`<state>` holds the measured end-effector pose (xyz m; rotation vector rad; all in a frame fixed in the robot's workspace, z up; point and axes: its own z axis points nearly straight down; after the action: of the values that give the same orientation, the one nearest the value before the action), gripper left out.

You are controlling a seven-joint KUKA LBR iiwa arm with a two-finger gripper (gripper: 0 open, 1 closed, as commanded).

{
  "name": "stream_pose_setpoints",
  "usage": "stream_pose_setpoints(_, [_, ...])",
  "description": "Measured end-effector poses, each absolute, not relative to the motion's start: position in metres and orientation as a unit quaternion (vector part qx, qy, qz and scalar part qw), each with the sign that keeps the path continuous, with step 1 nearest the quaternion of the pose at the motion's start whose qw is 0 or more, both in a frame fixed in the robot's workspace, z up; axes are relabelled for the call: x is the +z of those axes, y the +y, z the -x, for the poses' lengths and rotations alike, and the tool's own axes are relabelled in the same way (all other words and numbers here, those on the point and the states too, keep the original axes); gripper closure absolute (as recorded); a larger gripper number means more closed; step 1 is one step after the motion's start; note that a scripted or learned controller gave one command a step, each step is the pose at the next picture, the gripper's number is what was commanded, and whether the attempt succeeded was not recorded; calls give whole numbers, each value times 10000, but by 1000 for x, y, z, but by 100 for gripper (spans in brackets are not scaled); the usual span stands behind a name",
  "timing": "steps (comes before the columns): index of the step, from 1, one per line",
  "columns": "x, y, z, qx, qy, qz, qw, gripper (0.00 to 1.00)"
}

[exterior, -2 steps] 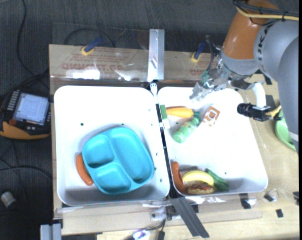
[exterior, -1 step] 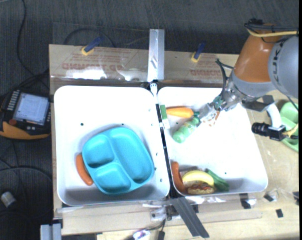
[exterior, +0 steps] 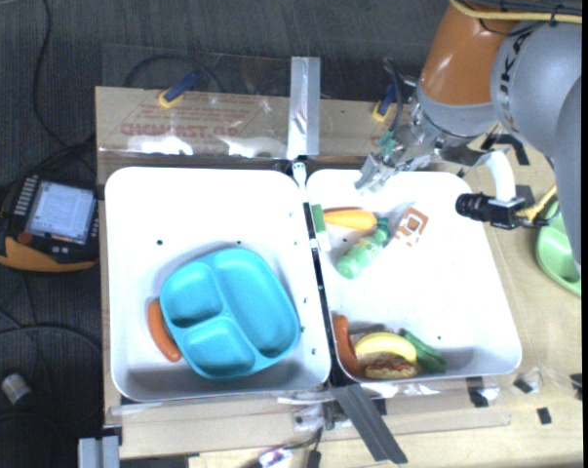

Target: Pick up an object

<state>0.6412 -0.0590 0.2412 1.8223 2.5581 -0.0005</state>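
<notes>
Pick not yet made: gripper [exterior: 379, 172] hovers at right bin [exterior: 469, 291] far rim, above the carrot [exterior: 349, 218] and green bottle [exterior: 360, 254]; jaw state unreadable, nothing visibly held.

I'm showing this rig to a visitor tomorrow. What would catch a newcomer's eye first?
Probably the bright blue divided tray filling the left bin, with an orange sausage along its left side. Next, the arm's orange band at top right, its claw above the right bin's far edge, near a toy carrot and green bottle.
</notes>
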Motion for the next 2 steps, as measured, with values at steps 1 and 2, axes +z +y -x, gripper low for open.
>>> stream_pose_setpoints(1, [236, 17, -590, -8, 8165, -5773, -8, 100])
stream_pose_setpoints(2, [231, -33, -640, -19, 8418, -5397, 3, 100])
